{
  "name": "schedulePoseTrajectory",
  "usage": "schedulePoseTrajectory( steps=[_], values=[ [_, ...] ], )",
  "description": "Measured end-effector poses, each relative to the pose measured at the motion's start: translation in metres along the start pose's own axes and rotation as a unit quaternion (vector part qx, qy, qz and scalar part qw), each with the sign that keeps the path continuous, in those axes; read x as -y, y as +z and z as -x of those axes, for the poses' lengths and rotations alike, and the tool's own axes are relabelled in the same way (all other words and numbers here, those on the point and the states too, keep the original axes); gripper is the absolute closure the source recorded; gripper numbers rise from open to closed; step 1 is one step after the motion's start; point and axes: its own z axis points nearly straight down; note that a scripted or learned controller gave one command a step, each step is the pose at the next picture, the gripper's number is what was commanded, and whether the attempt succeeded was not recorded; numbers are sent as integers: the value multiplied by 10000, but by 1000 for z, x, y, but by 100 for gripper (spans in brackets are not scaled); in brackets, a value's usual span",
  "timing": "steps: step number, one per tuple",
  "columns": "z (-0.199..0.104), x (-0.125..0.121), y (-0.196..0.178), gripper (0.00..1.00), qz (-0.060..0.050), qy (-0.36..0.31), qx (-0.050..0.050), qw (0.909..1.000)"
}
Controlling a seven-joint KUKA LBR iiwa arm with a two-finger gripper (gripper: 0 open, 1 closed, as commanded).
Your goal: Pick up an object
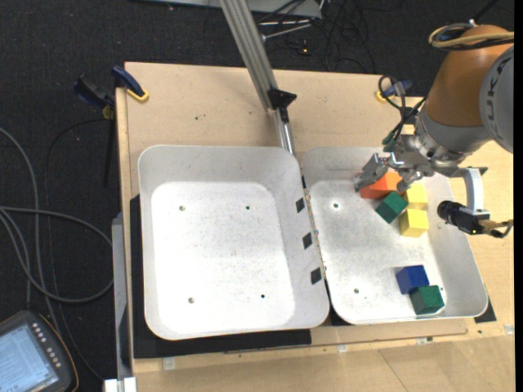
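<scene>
Six blocky cubes (pixel 413 220), speckled white bin (pixel 359 300)

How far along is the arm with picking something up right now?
Done: the gripper has reached the right bin, low over the cluster of orange block, green block and yellow blocks. In hand: nothing visibly lifted. Left: grasp and raise one; the blue block sits untouched near the front.

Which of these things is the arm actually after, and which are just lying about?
Part of the job:
gripper
orange block
green block
yellow blocks
blue block
dark green block
right bin

Just lying about:
left bin
clamps
cables
</scene>
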Motion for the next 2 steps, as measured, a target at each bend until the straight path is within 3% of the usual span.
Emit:
schedulePoseTrajectory(
  steps=[1,2],
  values=[
    [0,-1,-3,0,23,1,6,10000],
    [-4,-9,55,0,-3,-9,3,10000]
  ],
)
